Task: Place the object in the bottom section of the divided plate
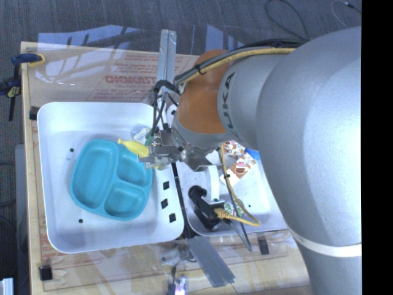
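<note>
A light blue divided plate (98,177) lies in the left white bin (55,226). It has one large section on the left and two smaller ones on the right, the lower of them at the plate's bottom right (126,198). My gripper (151,152) is over the plate's upper right rim. It is shut on one end of a slim yellow object (131,146), which sticks out to the left above the upper right section. A small clear, greenish scrap (142,133) lies just behind the yellow object.
The right bin (264,204) holds a colourful patterned packet (238,160), partly under my arm. The bulky grey arm covers most of that bin. A ridge (175,195) where the two bin walls meet runs just right of the plate.
</note>
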`<state>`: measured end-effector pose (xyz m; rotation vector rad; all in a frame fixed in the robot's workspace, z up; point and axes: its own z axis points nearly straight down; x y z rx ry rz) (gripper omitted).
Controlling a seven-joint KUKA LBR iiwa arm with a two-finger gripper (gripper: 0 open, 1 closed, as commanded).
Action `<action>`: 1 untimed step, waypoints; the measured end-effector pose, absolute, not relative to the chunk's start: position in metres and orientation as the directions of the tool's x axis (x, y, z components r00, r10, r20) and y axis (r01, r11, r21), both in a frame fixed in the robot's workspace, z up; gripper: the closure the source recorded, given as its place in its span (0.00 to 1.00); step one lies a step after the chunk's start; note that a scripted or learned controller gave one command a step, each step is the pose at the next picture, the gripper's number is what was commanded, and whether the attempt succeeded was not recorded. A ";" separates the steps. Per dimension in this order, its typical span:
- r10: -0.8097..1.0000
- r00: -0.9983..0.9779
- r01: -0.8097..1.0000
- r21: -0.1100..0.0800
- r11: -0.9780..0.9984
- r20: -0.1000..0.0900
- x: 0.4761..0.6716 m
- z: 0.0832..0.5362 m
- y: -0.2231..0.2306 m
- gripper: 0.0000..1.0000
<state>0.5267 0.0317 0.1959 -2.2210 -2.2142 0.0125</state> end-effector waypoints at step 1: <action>0.991 -0.136 0.991 -0.012 0.136 -0.001 0.526 0.217 0.090 1.00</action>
